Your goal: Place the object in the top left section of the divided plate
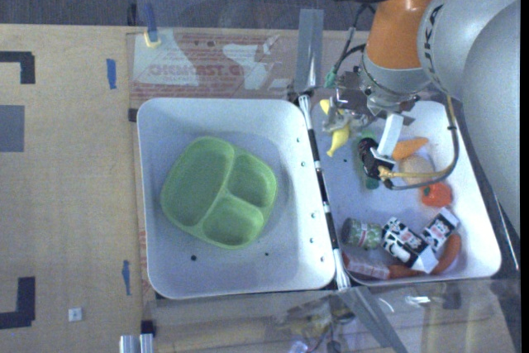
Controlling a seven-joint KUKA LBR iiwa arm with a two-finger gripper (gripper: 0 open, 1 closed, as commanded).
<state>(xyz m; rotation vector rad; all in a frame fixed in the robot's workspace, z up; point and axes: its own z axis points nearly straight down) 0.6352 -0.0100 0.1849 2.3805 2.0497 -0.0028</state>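
— Reaching in from the right, the grey arm [463, 37] with its orange band [402, 8] is seen lowered over the right white bin [483, 260]. What is shown at its tip?

— The gripper [382, 146] is positioned above the upper part of that bin, near a yellow banana-shaped toy [337, 136] and an orange carrot-like piece [411, 148]. Whether its pincer is spread or pressed together cannot be told, and nothing can be made out between it.

— And the divided plate?

— The green divided plate [219, 190] is seen lying in the left white bin [157, 136], well apart from the gripper, with three sections visible.

— What else is pictured in the right bin?

— A red-orange tomato-like item [436, 194] is seen below the carrot piece. Along the lower edge, a green-labelled can [362, 233], a black-and-white cow-patterned toy [402, 240] and a red sausage-shaped piece [449, 253] are clustered close together.
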